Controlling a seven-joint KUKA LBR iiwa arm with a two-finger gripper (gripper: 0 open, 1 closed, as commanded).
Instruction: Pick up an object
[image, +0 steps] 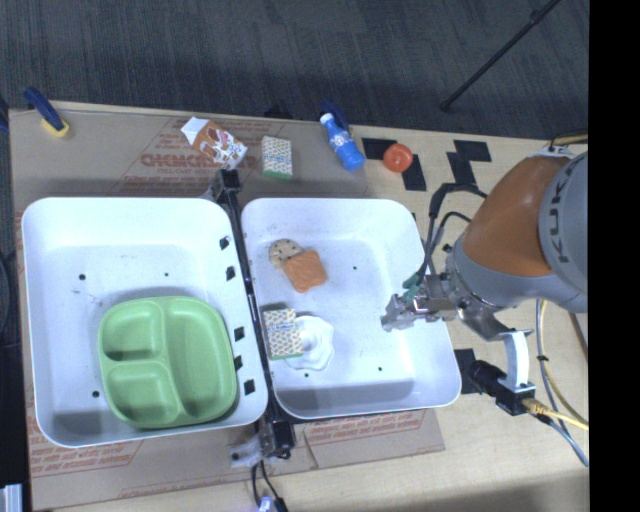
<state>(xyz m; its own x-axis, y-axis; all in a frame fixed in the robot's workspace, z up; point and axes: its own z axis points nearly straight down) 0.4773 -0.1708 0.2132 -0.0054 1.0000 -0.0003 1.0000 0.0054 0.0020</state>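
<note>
The approach step is judged to be in hand. The gripper (392, 318) is positioned over the right bin (400, 385); the jaws' state cannot be told. Candidate objects, an orange block (305, 270) and a patterned packet (282, 334), lie leftward; lateral travel and descent are required next.

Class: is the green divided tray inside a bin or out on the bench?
Inside: the green tray lies flat in the left bin.

The bench (480, 440) is carrying two white bins side by side, the left bin (60, 230) and the right bin (400, 225) touching along a black clip strip. Behind them a blue bottle (342, 142), an orange ball (398, 156), a small green packet (276, 157) and what may be a crumpled snack wrapper (212, 143) are lying on printed cardboard (150, 160). A blue-and-yellow clamp (46, 111) is sitting at the far left corner.
</note>
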